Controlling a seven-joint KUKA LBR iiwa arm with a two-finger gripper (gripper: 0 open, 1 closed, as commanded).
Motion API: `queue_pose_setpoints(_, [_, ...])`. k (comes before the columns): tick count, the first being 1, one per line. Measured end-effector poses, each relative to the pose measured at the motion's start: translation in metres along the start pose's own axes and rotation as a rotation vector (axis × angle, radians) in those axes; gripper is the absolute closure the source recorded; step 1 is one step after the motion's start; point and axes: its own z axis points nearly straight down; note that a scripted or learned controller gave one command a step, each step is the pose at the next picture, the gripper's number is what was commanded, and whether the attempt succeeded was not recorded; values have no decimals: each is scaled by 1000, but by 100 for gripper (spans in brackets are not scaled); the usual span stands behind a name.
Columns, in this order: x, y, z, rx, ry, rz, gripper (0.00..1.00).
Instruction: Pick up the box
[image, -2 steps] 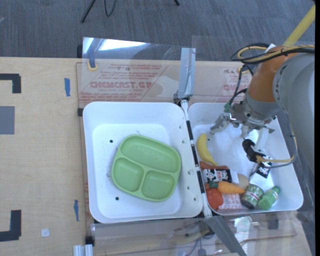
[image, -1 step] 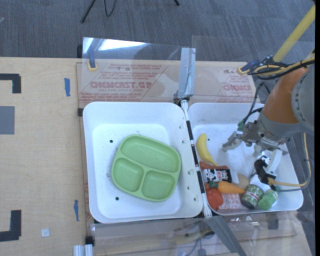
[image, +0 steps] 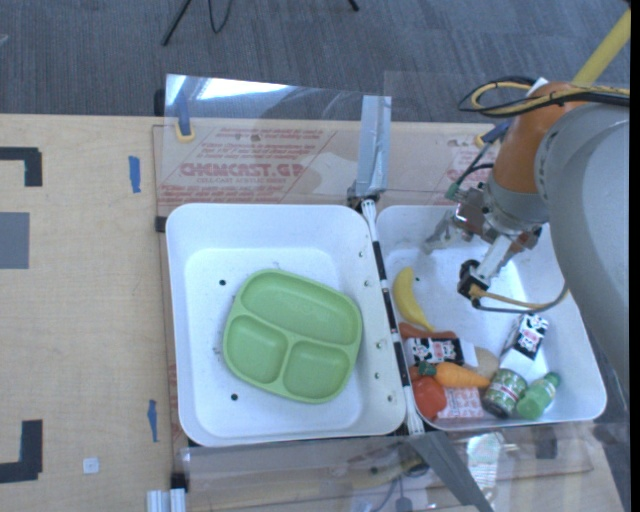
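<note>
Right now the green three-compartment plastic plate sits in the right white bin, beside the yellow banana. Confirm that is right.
Not right. The camera view shows the green three-compartment plastic plate lying in the left white bin; the yellow banana lies in the right white bin, across the divider.

Bright, even overhead light bleaches the white bins (image: 195, 235) nearly featureless, glare streaks the clear panel (image: 270, 95) behind them, shadows stay soft, and detail is slightly blurred.

Chunky grey arm (image: 600, 200) with an orange band (image: 520, 150) above the wrist, yellow and black cables (image: 500, 95) looped behind, metal bracket bits lower down.
</note>
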Motion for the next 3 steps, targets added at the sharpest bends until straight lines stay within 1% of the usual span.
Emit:
queue_pose_setpoints(1, [57,-23,-102,-5,3,-34,0])
queue_pose_setpoints(2, [19,-28,-39,3,-1,-13,0])
queue_pose_setpoints(3, [-7,-74,0,-3,2,44,0])
